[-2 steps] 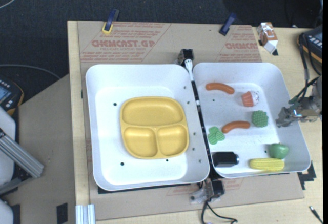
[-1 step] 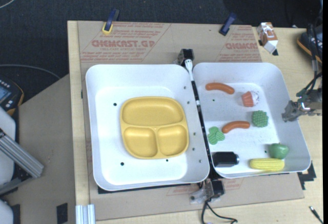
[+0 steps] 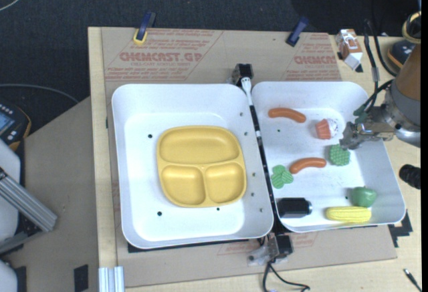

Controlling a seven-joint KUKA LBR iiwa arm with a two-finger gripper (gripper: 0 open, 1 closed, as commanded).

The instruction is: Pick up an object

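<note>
arm: enters from the right, wrist bent low | gripper (image 3: pixel 350 139): pointing left and down

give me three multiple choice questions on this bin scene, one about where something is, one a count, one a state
1. Where does the yellow divided plate lie?
A. in the left bin
B. in the right bin
C. on the floor

2. How many sausages lie in the right bin?
A. one
B. two
C. four

3. How does the corn cob sit?
A. standing on end
B. lying flat near the bin's front edge
C. stacked on the plate

Answers:
1. A, the plate fills the middle of the left bin.
2. B, one sausage lies near the back and a second sausage nearer the middle.
3. B, the cob lies on its side by the front wall, next to the green pepper.
</note>
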